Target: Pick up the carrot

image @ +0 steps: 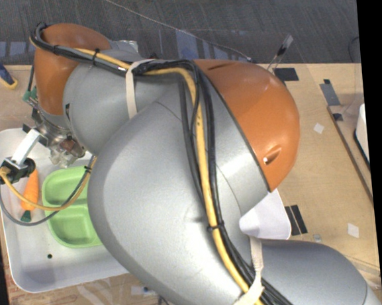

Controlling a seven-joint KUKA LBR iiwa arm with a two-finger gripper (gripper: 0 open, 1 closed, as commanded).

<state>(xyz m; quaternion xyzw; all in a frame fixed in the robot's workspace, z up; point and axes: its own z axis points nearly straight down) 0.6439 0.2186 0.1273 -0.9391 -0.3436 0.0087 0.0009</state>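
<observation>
**binwatcher:** So where's the carrot (pixel 29 192)? I make it in the left bin (pixel 29 275), close to the left wall and just beside the green dish (pixel 69 222).

**kuka_fan:** Yep, lying flat. Its long axis runs roughly top to bottom of the view, leaning a bit left toward the bottom. Looks like the fat end is up top and the thin end points at the camera, but the top end is partly covered, so not 100% sure.

**binwatcher:** Claw (pixel 63 148) state?

**kuka_fan:** Honestly can't tell if it's open or shut, since the arm (pixel 180 182) blocks most of it. It hangs up and right of the carrot, near the dish's far edge.

**binwatcher:** What goes wrong from here?

**kuka_fan:** My guess is it drops off to the side and hits the dish rim. Or it closes along the carrot instead of across it. It's round and tapered, so it could roll or squirt out toward the wall.
</observation>
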